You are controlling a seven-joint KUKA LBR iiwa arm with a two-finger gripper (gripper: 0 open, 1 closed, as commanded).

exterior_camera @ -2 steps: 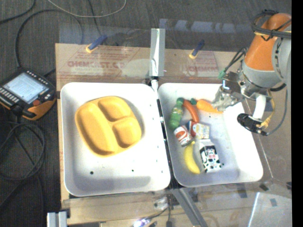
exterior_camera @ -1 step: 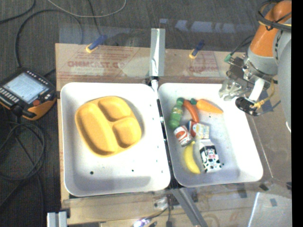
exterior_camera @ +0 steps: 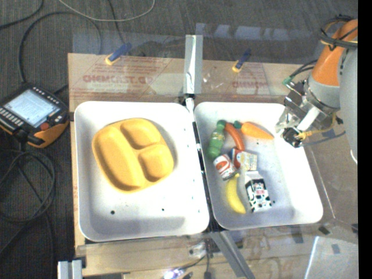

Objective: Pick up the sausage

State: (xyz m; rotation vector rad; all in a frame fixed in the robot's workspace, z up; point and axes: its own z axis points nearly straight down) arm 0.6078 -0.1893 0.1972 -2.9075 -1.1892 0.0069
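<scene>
One sausage (exterior_camera: 232,135), likely a light, stiff, slick toy, lies in the right bin (exterior_camera: 302,182) between green bottle (exterior_camera: 217,138) and carrot (exterior_camera: 256,131), best pinched mid-length across its width; gripper (exterior_camera: 292,129) state: cannot tell.

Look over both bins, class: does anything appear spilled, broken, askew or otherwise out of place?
Nothing stands out. The yellow tray lies flat in the left bin. The sausage, carrot, green bottle, banana and small cartons lie loosely clustered inside the right bin; nothing has spilled over.
</scene>
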